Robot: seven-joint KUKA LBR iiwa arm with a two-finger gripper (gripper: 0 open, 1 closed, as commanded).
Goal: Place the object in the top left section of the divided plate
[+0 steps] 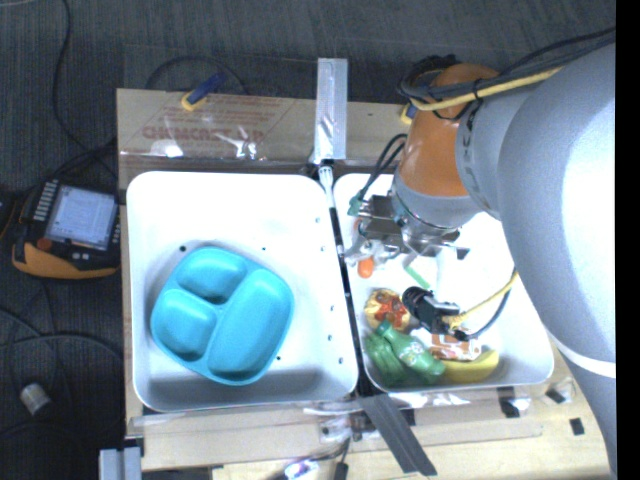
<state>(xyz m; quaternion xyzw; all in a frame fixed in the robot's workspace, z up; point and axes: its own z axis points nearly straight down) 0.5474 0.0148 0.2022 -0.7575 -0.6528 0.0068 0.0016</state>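
Blue plastic marks the divided plate (pixel 222 313), which is set in the left bin (pixel 160 193), all three sections bare. The objects to be picked are heaped at the near end of the right bin (pixel 535 363): a green packet (pixel 400 353), a banana (pixel 470 368) and an orange item (pixel 385 311), presumably so that one can be picked. The tool (pixel 405 243) is held over that bin, just beyond the heap; how far it is opened cannot be told.

Plain turquoise divided plate (pixel 222 313)
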